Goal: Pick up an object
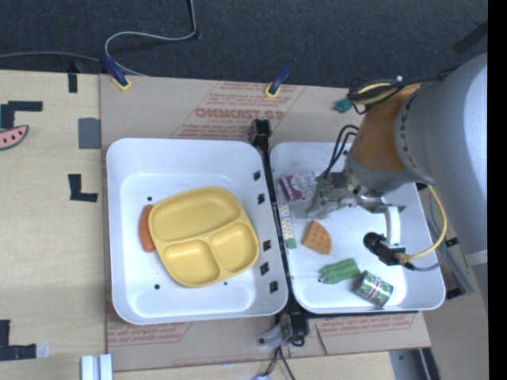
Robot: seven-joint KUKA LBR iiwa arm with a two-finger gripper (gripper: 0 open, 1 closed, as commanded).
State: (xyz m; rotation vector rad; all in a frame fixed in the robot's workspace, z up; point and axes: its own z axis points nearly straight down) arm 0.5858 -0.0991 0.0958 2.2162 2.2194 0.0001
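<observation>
One gripper point(323, 199), low in the right bin point(412, 295) nr its top-left corner; can't tell how it's set or whether it has anything. Just beside it twd the left wall: a red-white packet point(297, 185). Orange waffle piece point(318, 237) mid-bin, green toy point(339, 271) and can point(372, 287) nr the bottom edge. Left bin point(127, 291) has a yellow tray point(204, 234). Nothing visibly lifted, so pick prob. not done.

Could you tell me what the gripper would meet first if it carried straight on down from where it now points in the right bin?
Probably the white floor of the right bin, beside a crumpled snack wrapper. The gripper points down just right of that wrapper, with the waffle piece nearer the camera. Depth is unclear, so it may clip the wrapper's edge.
</observation>
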